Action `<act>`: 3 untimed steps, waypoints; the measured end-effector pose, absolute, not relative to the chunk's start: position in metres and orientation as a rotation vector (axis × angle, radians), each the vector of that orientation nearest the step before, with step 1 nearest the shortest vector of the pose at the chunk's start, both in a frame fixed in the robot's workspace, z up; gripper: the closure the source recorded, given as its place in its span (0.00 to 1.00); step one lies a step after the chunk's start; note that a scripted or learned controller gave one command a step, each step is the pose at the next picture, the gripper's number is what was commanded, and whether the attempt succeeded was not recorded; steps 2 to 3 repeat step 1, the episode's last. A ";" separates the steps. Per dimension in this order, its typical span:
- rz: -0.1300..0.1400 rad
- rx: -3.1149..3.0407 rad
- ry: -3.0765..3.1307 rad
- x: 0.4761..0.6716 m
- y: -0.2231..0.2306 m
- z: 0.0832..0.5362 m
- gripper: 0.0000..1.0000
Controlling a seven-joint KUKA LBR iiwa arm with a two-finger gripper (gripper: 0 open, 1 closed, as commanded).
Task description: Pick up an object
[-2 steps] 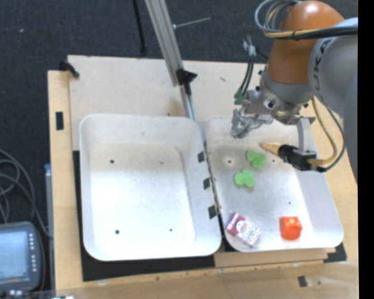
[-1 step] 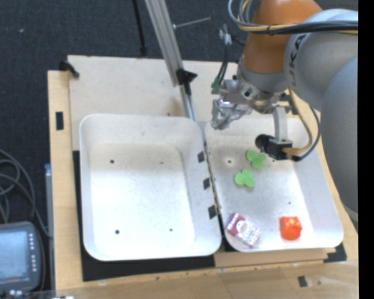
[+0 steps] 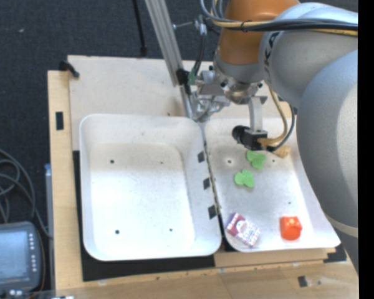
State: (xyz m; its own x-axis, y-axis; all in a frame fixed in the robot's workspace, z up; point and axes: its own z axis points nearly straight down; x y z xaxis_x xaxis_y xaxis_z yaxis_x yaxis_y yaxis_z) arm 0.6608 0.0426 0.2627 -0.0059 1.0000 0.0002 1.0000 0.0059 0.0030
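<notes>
Jaws, apart or together, cannot tell, hang by the right bin's [image 3: 268,198] far rim. Approach step: likely next, a descent onto a green piece [image 3: 244,179].

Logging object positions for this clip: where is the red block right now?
In the camera view, the red block lies in the right-hand bin, near its front right corner, just right of the packet.

arm [image 3: 324,61]: we see rounded grey shells | orange band [image 3: 257,5]: glossy, domed | cables [image 3: 210,2]: dark loops beside it | gripper [image 3: 201,112]: silvery metal
</notes>
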 end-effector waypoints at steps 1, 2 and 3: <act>0.001 2.215 2.225 0.671 0.084 0.246 1.00; 0.001 2.215 2.225 0.671 0.084 0.246 1.00; 0.001 2.215 2.225 0.671 0.084 0.246 1.00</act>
